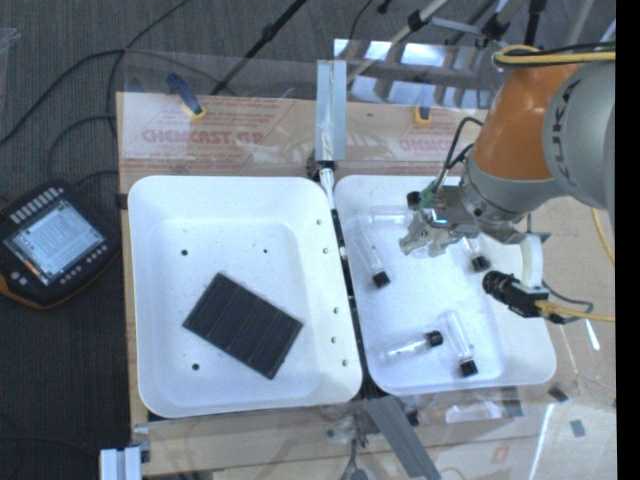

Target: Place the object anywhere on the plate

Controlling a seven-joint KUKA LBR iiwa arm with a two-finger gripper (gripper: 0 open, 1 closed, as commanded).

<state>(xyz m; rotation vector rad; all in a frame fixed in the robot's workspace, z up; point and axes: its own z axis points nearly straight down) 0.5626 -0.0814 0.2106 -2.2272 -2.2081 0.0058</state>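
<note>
I hover my hand (432,230) over the right bin's (520,363) far edge, above 3 clear vials (413,345), its grip unreadable, the dark plate (242,325) waiting in the left bin (160,208).

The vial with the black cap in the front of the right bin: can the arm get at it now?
Probably yes. The vial lies flat in the right bin, with open floor between it and the end effector behind.

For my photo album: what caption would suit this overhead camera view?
Robot gripper poised over right bin of small clear vials; dark plate waits in left bin.
</note>
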